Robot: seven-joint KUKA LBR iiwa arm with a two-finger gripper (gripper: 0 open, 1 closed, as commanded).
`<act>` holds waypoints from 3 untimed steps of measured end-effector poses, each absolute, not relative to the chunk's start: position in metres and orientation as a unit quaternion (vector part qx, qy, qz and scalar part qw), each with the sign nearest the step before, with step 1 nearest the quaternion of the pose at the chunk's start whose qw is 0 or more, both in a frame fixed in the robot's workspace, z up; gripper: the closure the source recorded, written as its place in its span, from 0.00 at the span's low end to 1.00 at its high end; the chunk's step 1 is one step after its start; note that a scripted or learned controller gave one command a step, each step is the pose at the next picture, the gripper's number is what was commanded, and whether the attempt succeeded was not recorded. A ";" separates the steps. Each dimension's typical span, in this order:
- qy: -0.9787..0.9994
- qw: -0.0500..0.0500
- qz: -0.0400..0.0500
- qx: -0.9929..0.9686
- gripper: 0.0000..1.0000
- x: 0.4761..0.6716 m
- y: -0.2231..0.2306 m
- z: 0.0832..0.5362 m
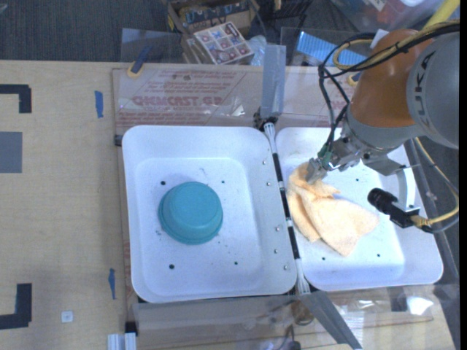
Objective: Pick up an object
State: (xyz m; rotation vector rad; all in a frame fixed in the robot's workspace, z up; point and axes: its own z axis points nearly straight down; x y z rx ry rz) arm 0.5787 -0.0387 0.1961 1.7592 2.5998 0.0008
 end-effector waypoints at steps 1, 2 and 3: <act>0.828 0.001 0.000 0.560 0.00 0.579 -0.039 0.196; 0.794 0.002 0.000 0.608 0.00 0.541 -0.036 0.251; 0.857 0.000 0.000 0.516 0.00 0.581 -0.020 0.185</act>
